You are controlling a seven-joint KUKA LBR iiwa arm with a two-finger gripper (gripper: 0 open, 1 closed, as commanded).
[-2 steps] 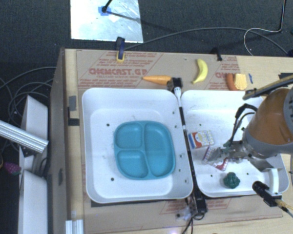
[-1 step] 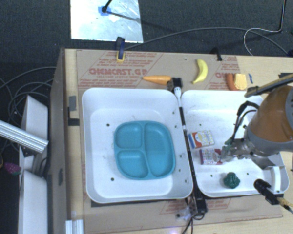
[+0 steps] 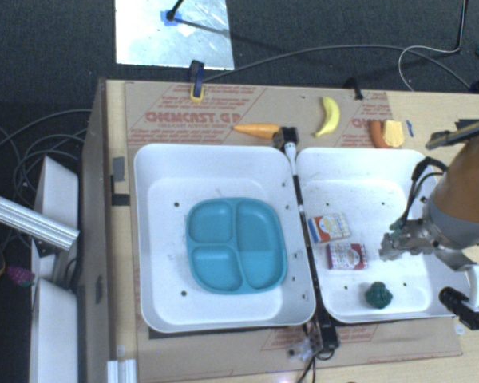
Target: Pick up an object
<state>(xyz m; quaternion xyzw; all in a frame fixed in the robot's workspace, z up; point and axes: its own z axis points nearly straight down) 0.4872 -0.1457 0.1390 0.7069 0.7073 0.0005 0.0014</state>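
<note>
Where the counter (image 3: pixel 223 106) shows past the bins, it's brown board w/ red print, 1 of it, carrying everything. 2 white bins sit on it side by side, touching along a dark center strip: left bin (image 3: pixel 164 174) and right bin (image 3: pixel 359 170).

1 arm (image 3: pixel 467 190) comes in from the right over the right bin's right side, orange band uppermost, grey below. Its hand (image 3: pixel 395 242) sits low over the right bin floor, right of the packets; can't tell how far the fingers are apart, and nothing is seen between them.

1 blue plate (image 3: pixel 235 243), 4 compartments, lies flat in the middle of the left bin.

2 small packets in the right bin, near its left wall: upper packet (image 3: pixel 329 227), white w/ red and blue print, and lower packet (image 3: pixel 346 255), mostly red, just below it, nearly touching. The lower one is nearest the hand, a small gap between.

1 dark green lump (image 3: pixel 378 295) lies near the right bin's front edge, below the packets, apart from both.

On the counter behind the bins: 1 banana (image 3: pixel 329 116), 1 carrot (image 3: pixel 255 131) at the left bin's back right corner, 1 orange-yellow item (image 3: pixel 385 133) right of the banana, type unclear.
</note>
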